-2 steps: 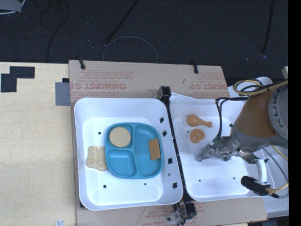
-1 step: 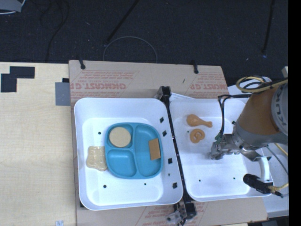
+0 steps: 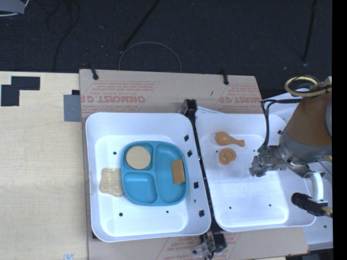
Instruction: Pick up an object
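Drumstick (image 3: pixel 229 140) and swirl pastry (image 3: pixel 227 156) left of claw (image 3: pixel 258 167), grip state unclear.

The right bin (image 3: pixel 244 213) has open floor beyond two orange food pieces (image 3: pixel 227 148) near its back.

Two bins, left (image 3: pixel 103 145) and right (image 3: pixel 244 210), of smooth, faintly glossy white plastic. Blue divided tray (image 3: pixel 149 191) of matt plastic. Beneath, printed brown cardboard sheet (image 3: pixel 162 91), matt; pale wood-look bench top (image 3: pixel 38 161) at left. Far side covered by dark, rough-looking mat (image 3: pixel 217 26). Gripper (image 3: pixel 260 164) in dull grey metal.
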Motion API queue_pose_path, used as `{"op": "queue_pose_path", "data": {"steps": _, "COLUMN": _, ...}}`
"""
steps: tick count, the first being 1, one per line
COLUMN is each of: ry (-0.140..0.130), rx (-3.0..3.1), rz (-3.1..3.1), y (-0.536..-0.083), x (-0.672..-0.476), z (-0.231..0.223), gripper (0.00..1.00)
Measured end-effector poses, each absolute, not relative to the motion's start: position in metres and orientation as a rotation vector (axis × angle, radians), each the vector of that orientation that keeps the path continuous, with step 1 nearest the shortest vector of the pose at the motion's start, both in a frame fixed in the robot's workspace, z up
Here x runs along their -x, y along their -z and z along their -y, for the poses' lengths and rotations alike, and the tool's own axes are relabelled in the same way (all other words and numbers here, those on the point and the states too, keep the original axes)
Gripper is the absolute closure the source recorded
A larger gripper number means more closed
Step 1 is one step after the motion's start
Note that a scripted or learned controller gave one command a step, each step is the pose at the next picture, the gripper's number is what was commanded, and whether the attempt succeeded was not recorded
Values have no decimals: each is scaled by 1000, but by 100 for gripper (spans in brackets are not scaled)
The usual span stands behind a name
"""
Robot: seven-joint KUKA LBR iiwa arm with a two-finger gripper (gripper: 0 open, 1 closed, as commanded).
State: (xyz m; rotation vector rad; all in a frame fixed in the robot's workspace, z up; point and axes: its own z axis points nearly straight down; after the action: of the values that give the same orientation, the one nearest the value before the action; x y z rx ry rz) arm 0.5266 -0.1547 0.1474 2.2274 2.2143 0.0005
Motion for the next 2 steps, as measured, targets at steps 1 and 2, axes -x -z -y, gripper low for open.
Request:
{"op": "queue_pose_path", "data": {"steps": 1, "ry": -1, "rx": -2228, "rz": -2212, "y": -192, "x": -524, "z": 162, "gripper": 100}}
{"op": "queue_pose_path", "data": {"steps": 2, "ry": -3, "rx": -2218, "rz": -2219, "y": -254, "x": -528, "z": 167, "gripper": 100}}
